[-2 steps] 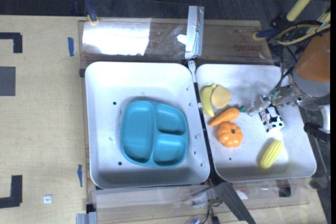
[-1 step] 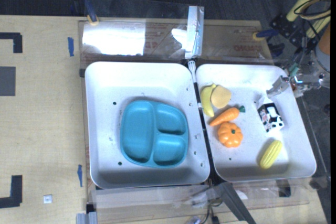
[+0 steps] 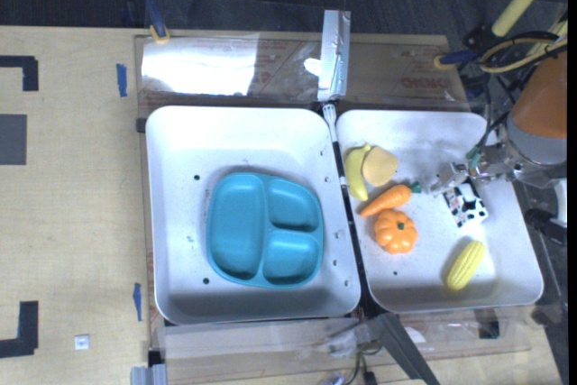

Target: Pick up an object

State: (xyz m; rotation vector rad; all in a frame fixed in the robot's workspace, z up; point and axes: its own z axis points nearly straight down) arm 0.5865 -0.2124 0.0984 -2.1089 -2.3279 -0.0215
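Candidate objects all lie in the right bin (image 3: 505, 288). A small black-and-white toy (image 3: 468, 208), seemingly a cow figure, sits toward the right side of that bin and is the item closest to the arm. An ear of corn (image 3: 465, 263) lies just below it, apart. Toward the bin's left side, a small pumpkin (image 3: 396, 232) rests against the lower edge of a carrot (image 3: 388, 198), and a banana (image 3: 355, 173) with a pale yellow round piece (image 3: 380, 165) sits just above, close to the dividing wall.

The gripper (image 3: 460, 177) hangs over the right bin, immediately above the black-and-white toy as the camera sees it. Whether the end effector is spread or pressed together cannot be told at this resolution; nothing is visibly pinched. Whether it touches the toy cannot be determined either.

Assessment: the task stands at the approach stage, with no object lifted. The toy appears the likely target. The next move would call for centring the tool over that item, descending, closing, and lifting clear. The toy is small and irregular, so a slip is a fair risk.

The left bin (image 3: 171, 194) holds a blue divided tray (image 3: 264, 228), well apart from the work. The arm's orange band (image 3: 545, 104) is visible at the right edge.
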